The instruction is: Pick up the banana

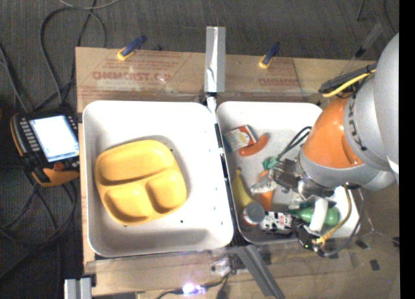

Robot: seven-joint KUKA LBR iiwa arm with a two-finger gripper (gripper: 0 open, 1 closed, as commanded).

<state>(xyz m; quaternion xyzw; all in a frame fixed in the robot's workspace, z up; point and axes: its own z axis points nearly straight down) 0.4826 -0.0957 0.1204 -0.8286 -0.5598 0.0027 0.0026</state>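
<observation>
The banana (241,189) is yellow and lies lengthwise along the left wall of the right bin (310,111). My gripper (277,176) hangs over the middle of that bin, just right of the banana and above an orange object (262,195). The grey wrist with its orange band (331,142) covers the right part of the bin. Nothing is seen held.
The right bin also holds a small orange-and-white carton (238,137), a red sausage (253,145), a grey round piece (254,213), a small printed box (275,221) and a green-and-white bottle (322,214). A yellow divided tray (140,179) lies in the left bin (97,239).
</observation>
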